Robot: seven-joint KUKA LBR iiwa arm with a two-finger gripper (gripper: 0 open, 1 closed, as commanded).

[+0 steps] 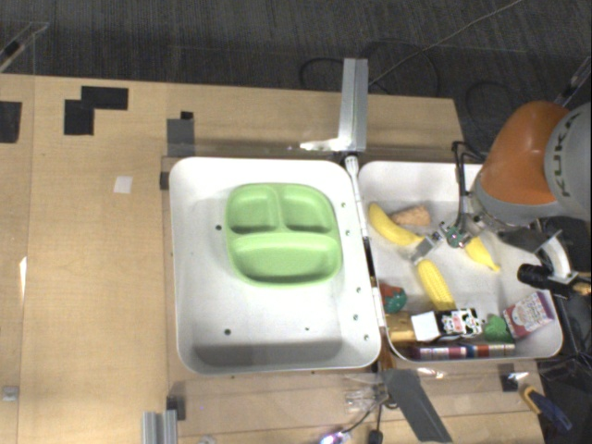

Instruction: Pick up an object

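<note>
My gripper [450,236] hangs low in the right bin [551,345], between the banana [392,226] and the corn cob [436,283]. I cannot tell whether the jaws are apart. Nothing is visibly held.

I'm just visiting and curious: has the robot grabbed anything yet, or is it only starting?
Nothing looks picked up yet. The gripper is low in the right bin, among the banana, the corn cob and a small yellow piece, but I can't see anything held. The grab and lift are still left. The green tray sits in the left bin.
</note>
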